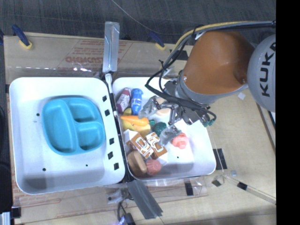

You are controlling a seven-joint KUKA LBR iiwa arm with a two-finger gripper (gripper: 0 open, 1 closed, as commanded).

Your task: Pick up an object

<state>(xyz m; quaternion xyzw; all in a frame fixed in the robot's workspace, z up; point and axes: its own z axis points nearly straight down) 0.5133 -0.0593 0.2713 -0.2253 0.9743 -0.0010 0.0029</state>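
The right bin (201,158) holds a pile of small items. Among them are a blue bottle (136,101), a dark red bottle (123,100), an orange and yellow toy (136,121), a teal piece (160,127), a pink toy (179,141), a brown and white patterned box (149,146), a brown disc (136,161) and a pink ball (153,166). My gripper (162,115) hangs low over the middle of this bin, open. Its metal fingers (150,105) stand either side of a pale peach item (163,111) lying there. The wrist hides whatever sits behind it.
The left bin (23,163) carries a blue divided tray (74,124). A ridge with black clips (111,125) separates the two bins. The arm's orange band (216,62) and cables (161,76) overhang the right bin's far right corner. Tan bench (243,144) lies to the right.
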